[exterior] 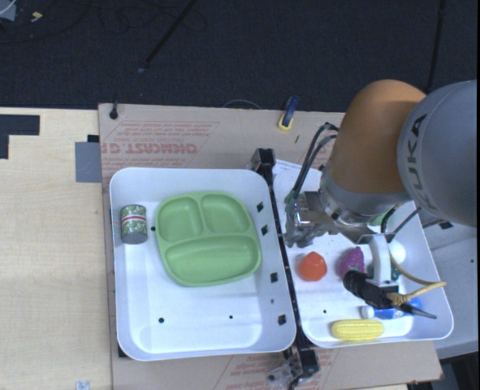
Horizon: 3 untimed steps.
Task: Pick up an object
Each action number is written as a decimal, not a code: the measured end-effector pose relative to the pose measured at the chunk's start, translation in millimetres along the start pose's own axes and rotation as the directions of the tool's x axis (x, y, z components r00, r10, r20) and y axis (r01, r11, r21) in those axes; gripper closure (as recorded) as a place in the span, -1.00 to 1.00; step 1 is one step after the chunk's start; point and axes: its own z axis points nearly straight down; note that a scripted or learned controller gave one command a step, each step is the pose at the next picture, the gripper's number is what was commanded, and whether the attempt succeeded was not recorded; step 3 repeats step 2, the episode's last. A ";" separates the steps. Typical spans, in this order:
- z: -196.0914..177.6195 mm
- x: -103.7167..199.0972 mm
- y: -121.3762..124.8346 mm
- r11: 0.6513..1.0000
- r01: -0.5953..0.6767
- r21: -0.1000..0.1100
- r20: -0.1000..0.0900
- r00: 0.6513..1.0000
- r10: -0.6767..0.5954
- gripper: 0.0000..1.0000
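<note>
Our arm [402,149] hangs over the right bin [431,254]; the left bin [134,315] holds a green plate [209,238] and a small can [133,223]. Our gripper [299,227] sits just beside the red object [311,266]; we cannot tell its fingers' state. Crowded toys risk a glancing miss.

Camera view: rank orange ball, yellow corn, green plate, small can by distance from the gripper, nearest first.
Gripper sits at the right bin's left edge.
1. Orange ball, right bin, just below it.
2. Green plate, left bin, middle.
3. Yellow corn, right bin, bottom.
4. Small can, left bin, far left.
</note>
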 end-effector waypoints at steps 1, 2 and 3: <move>15.4 47.7 -11.4 1.000 -0.002 0.003 0.001 1.000 0.002 1.00; 16.5 74.5 -8.5 1.000 -0.003 0.001 0.002 1.000 0.003 1.00; 16.5 74.5 -8.5 1.000 -0.003 0.001 0.002 1.000 0.003 1.00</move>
